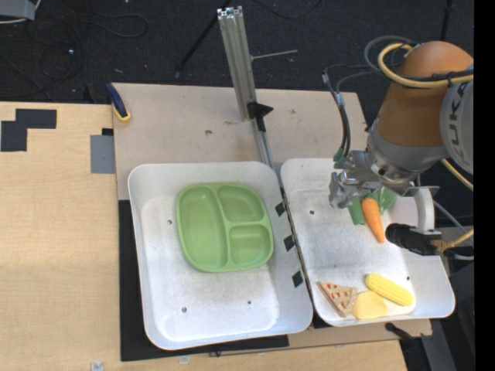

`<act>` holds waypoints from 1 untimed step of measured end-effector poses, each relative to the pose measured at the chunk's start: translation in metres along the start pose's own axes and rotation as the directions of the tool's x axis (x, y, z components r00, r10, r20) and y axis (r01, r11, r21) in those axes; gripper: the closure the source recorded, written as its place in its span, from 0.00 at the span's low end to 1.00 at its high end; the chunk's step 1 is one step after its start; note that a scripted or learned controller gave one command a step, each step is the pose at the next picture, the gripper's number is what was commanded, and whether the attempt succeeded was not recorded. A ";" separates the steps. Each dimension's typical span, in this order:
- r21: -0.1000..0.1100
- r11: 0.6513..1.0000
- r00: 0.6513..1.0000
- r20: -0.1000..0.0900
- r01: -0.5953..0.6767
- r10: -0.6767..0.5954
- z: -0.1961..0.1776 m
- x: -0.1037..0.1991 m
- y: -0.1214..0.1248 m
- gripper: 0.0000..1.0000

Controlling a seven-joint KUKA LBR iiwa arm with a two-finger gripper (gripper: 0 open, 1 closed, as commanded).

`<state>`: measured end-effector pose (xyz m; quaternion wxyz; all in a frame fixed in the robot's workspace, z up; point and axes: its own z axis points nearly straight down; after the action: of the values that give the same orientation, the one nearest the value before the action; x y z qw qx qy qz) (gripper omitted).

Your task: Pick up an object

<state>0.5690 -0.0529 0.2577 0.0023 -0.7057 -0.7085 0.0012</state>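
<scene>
In the right bin (pixel 332 246) lie an orange toy carrot (pixel 373 218) with a green top, a yellow corn cob (pixel 389 289), a pizza slice (pixel 338 296) and a pale yellow round piece (pixel 370 307). My gripper (pixel 346 195) hangs over the far part of that bin, just left of the carrot's green end. The grey and orange arm above hides part of it. I cannot tell whether it touches the carrot.
The left bin (pixel 155 284) holds a green divided plate (pixel 226 226). An upright metal post (pixel 238 60) stands behind the bins. A black fitting (pixel 414 239) on the arm sticks out over the right bin's right side.
</scene>
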 end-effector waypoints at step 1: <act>0.000 1.000 1.000 0.001 -0.001 0.001 0.013 0.042 -0.013 1.00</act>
<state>0.5553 -0.0112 0.2453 0.0022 -0.7059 -0.7083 0.0015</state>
